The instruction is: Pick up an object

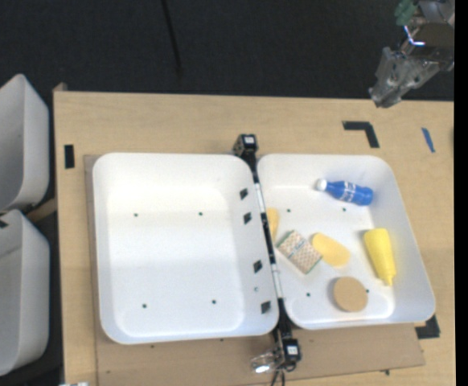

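The right bin (395,185) holds several objects: a blue bottle with a white cap (346,191), a yellow mustard-like bottle (380,254), a yellow oval piece (330,250), a checkered sponge-like block (298,252), a tan round disc (350,294), and a small yellow item (273,222) against the left wall. My gripper (393,87) hangs high at the upper right, beyond the bench's back edge, well away from every object, with nothing seen between its fingers.
The left bin (121,175) sits beside the right one, joined by a black hinge strip (260,232). White containers (5,215) stand off the bench's left side. Black tape marks (363,131) lie on the wooden bench top.
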`<state>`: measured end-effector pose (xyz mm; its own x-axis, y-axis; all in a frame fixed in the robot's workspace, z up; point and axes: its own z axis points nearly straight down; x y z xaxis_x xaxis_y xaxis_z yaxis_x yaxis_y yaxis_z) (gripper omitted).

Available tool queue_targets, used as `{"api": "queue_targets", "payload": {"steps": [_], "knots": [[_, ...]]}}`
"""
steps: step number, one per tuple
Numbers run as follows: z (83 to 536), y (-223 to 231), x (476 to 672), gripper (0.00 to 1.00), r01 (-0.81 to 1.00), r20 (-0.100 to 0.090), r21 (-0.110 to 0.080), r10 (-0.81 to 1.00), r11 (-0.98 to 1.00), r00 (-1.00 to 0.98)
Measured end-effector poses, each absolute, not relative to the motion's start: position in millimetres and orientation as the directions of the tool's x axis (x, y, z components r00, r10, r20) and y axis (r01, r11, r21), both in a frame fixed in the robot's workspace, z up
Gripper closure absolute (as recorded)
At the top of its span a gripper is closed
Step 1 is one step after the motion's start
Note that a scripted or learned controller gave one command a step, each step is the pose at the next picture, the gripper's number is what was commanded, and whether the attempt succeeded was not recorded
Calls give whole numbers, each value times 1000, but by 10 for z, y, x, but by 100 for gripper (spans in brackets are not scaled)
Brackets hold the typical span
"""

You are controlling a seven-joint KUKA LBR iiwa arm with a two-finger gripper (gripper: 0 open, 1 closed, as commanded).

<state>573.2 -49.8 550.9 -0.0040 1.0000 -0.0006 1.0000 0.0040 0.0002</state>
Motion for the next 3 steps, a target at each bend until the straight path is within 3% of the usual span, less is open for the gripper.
{"api": "queue_targets", "payload": {"steps": [2, 3], "knots": [[5514, -591, 5109, 100, 1000, -1, 2, 1000, 1, -1], [5514, -622, 4898, 100, 1000, -1, 1, 1000, 2, -2]]}}
